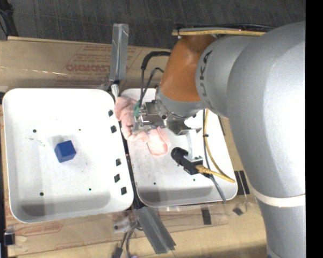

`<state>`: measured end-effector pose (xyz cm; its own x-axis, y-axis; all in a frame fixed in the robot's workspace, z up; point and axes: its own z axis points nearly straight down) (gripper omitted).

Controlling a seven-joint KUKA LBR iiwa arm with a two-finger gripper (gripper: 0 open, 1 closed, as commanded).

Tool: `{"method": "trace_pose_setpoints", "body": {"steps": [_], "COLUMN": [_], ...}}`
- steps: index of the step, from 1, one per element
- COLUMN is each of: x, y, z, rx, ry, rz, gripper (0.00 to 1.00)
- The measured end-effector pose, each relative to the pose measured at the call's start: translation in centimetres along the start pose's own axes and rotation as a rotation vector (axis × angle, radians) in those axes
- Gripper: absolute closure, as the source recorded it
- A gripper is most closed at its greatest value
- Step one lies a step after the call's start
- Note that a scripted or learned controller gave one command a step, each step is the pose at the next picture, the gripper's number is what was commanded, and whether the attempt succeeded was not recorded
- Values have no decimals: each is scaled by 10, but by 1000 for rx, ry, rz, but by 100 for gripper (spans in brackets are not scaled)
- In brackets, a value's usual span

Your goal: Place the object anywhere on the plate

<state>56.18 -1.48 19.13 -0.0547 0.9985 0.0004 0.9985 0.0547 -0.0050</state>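
One blue cube (65,150), two bins (21,117)

Two bins sit side by side on the bench (37,58). In the left bin (21,198), a cube (65,150) lies left of centre, well apart from the walls. In the right bin (166,198), a plate (157,143) lies toward the far left corner, near the wall shared with the left bin. The arm (247,90) reaches in from the right, over the right bin's far half, its gripper (145,117) above the plate.
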Motion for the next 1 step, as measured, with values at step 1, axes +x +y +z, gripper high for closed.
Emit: {"method": "trace_pose_setpoints", "body": {"steps": [1], "x": [1], "y": [0], "z": [-40], "rx": [-1], "ry": [0], "rz": [-7], "gripper": [100]}}
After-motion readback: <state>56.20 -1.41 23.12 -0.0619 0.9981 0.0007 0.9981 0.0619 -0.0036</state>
